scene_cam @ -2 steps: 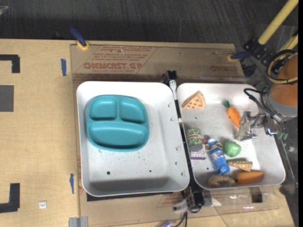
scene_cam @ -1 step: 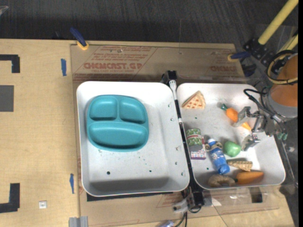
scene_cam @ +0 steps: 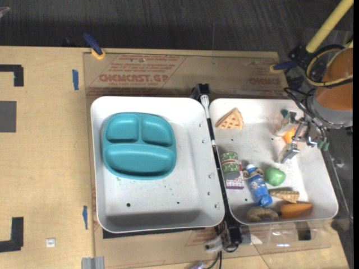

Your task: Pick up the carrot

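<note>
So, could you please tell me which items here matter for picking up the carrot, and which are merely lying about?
For the job:
- orange carrot, at the near edge of the right white bin
- gripper, further back in that bin

Lying about:
- teal divided plastic plate in the left white bin
- pizza slice toy
- green round fruit
- blue bottle
- small labelled can

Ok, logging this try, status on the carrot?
Pincer over right bin, far side. Carrot lies untouched at near edge. Green ball sits between.
</note>
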Controlling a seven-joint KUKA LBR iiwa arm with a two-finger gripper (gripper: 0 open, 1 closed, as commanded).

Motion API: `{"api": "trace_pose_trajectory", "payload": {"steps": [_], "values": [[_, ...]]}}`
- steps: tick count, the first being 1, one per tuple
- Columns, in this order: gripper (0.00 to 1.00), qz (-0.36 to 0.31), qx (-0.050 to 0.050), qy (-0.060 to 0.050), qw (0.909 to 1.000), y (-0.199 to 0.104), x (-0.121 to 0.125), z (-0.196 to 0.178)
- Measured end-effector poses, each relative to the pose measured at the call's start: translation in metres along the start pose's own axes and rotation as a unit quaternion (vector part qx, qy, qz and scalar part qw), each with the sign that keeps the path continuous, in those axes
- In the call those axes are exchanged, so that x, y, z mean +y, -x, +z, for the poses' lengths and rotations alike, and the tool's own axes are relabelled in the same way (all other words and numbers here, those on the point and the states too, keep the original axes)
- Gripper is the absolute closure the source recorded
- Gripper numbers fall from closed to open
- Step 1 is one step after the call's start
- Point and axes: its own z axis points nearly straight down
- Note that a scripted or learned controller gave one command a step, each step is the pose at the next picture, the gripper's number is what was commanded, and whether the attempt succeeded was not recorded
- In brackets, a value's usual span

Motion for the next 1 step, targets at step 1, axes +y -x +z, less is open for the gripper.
{"api": "trace_pose_trajectory", "payload": {"steps": [1], "values": [[1.00, -0.001, -0.008, 0.000, 1.0000, 0.0045, 0.0010, -0.0152]]}}
